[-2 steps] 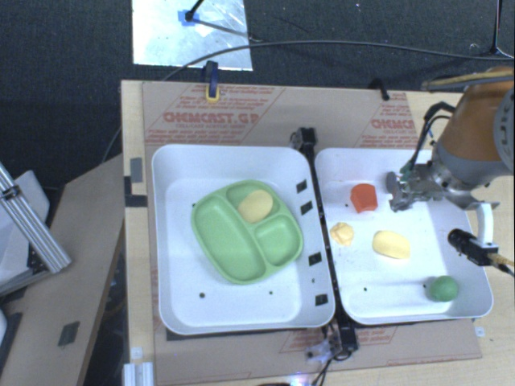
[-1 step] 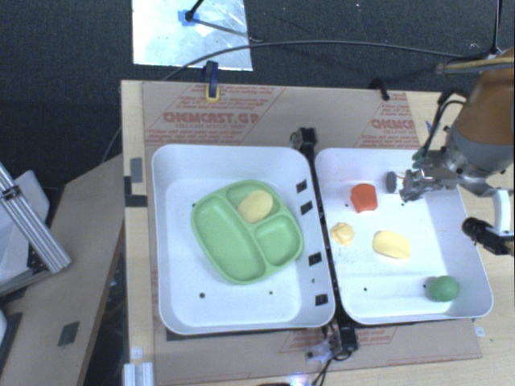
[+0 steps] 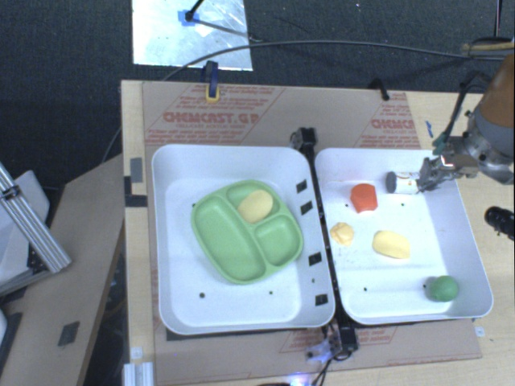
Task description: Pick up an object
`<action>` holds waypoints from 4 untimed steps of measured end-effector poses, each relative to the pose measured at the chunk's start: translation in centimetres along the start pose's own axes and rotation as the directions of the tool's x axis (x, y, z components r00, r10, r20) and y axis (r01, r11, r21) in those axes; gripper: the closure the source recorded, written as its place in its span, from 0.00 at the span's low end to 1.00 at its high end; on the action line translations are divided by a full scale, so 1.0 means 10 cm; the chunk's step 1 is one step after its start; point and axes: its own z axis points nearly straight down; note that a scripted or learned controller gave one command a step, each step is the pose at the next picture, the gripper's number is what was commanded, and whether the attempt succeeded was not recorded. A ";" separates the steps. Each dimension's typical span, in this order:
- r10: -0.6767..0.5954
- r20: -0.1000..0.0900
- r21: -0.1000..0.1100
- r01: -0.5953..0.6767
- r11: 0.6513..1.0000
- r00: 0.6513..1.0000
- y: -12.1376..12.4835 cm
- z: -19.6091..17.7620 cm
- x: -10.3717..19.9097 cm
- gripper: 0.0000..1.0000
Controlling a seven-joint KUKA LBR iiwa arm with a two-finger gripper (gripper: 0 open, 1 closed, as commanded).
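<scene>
Green ball (image 3: 442,288) near the right bin (image 3: 438,232) corner may roll from the gripper (image 3: 424,175); whether that is open I cannot tell.

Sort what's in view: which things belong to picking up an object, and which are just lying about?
Job, likely: pincer, over the right bin; in it an orange block, yellow lump, small yellow piece, green ball.
Lying about: green divided plate with a yellow item, in the left bin; silver sheet beyond the bins.

Two bins (image 3: 173,296) (image 3: 471,240), one green tray (image 3: 225,252), five objects (image 3: 256,206) (image 3: 364,197) (image 3: 342,233) (image 3: 391,244) (image 3: 442,288).
</scene>
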 end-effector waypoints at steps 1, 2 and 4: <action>-0.002 -0.001 0.001 0.002 1.000 1.000 0.02 -0.40 0.00 1.00; -0.006 -0.003 0.007 0.006 1.000 1.000 -0.09 -0.26 0.55 1.00; -0.006 -0.003 0.006 0.006 1.000 1.000 -0.01 -0.15 1.55 1.00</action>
